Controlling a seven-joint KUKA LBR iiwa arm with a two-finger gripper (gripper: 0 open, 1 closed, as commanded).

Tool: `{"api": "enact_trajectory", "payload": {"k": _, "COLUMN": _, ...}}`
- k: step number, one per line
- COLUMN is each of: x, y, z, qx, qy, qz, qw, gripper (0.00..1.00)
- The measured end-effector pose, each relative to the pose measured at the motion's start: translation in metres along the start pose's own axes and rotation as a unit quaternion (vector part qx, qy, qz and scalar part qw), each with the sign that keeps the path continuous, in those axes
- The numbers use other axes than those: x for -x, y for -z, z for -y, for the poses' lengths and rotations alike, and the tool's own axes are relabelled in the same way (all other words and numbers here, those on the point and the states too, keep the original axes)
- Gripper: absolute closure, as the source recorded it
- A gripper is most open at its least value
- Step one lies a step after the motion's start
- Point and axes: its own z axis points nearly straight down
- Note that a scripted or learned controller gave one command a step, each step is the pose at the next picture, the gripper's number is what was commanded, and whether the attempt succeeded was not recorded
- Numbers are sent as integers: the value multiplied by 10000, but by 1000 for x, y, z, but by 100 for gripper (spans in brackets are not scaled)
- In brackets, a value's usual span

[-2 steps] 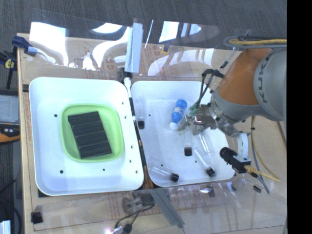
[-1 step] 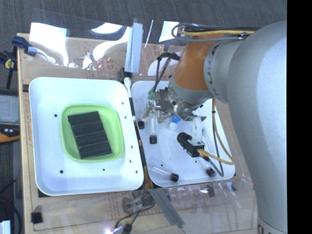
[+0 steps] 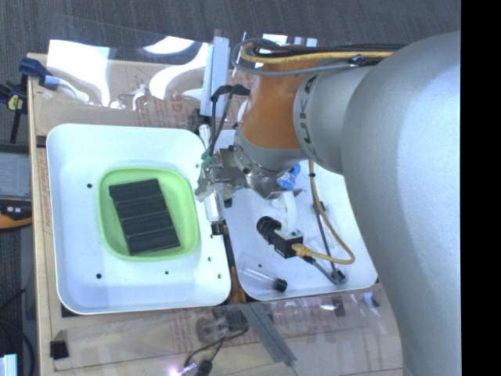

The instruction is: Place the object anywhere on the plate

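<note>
The gripper [image 3: 213,202] is hanging over the seam between the two bins; its grip cannot be told. Left of it, a dark ridged block [image 3: 143,215] is lying on the green plate [image 3: 185,190], suggesting placement is finishing; retreating seems next.

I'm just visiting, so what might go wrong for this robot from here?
1. The green plate already carries a dark ridged block, leaving mostly rim free, so a dropped object may land on the block or slide off.
2. The end effector hangs over the wall between the left bin and the right bin; a low move could clip it.
3. The yellow cable loops near small items in the right bin and might snag.
</note>
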Motion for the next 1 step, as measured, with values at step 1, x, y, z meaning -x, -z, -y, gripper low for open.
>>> {"api": "enact_trajectory", "payload": {"k": 1, "x": 0, "y": 0, "z": 0, "qx": 1, "qy": -2, "qz": 0, "qw": 10000, "gripper": 0}}
